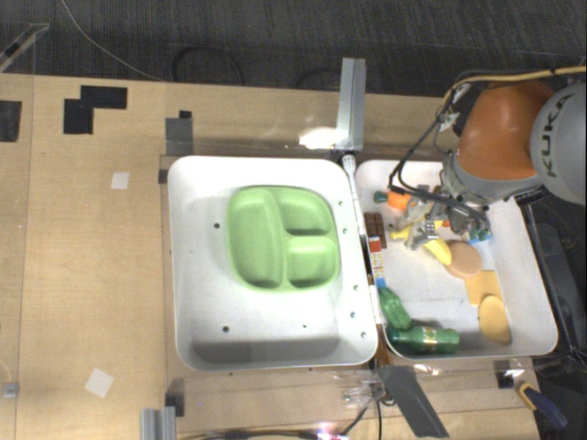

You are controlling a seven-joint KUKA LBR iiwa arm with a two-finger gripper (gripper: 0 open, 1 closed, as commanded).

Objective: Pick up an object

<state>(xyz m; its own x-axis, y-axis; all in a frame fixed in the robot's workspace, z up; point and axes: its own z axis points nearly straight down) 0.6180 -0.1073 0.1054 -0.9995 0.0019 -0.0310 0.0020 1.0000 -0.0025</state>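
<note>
My gripper [427, 225] hangs low in the right bin [537, 282], under the grey wrist with its orange band [495, 134]. Right below and beside it lie a yellow banana-shaped piece [441, 251], a small orange piece [397, 200] and a small blue piece [481, 237]. A tan round piece [466, 263] rests just right of the yellow one. The wrist hides the top of the gripper, and I see nothing clearly held.
The left bin [197, 310] holds a green divided tray [280, 236]. Along the right bin's front lie a green bottle [426, 339], a green piece [395, 308] and two orange-yellow pieces [493, 317]. A brown bar [374, 229] lies by the divider. Cables [417, 149] loop off the wrist.
</note>
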